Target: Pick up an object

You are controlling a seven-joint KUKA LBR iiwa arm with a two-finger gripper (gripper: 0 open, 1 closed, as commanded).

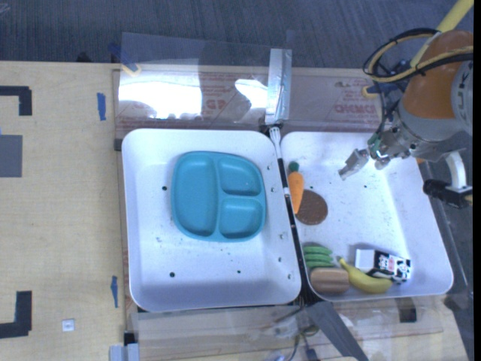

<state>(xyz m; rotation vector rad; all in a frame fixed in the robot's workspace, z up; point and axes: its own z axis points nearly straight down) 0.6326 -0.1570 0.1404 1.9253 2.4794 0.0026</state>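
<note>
In the right bin [421,201] lie an orange carrot [296,191] against the left wall, a brown round disc [313,209] beside it, and a green pod [317,256]. A tan bun-like piece [329,280], a yellow banana [367,279] and a small white box with black marks [385,262] sit along the front. My gripper [362,164] hangs over the bin's far part, to the right of the carrot and apart from it. It is open with nothing between its fingers.
The left bin [143,224] holds a blue divided plate [219,195]. A clear plastic sheet and a metal bar [279,85] stand behind the bins. Yellow and black cables [398,51] loop by the arm's orange band at the right.
</note>
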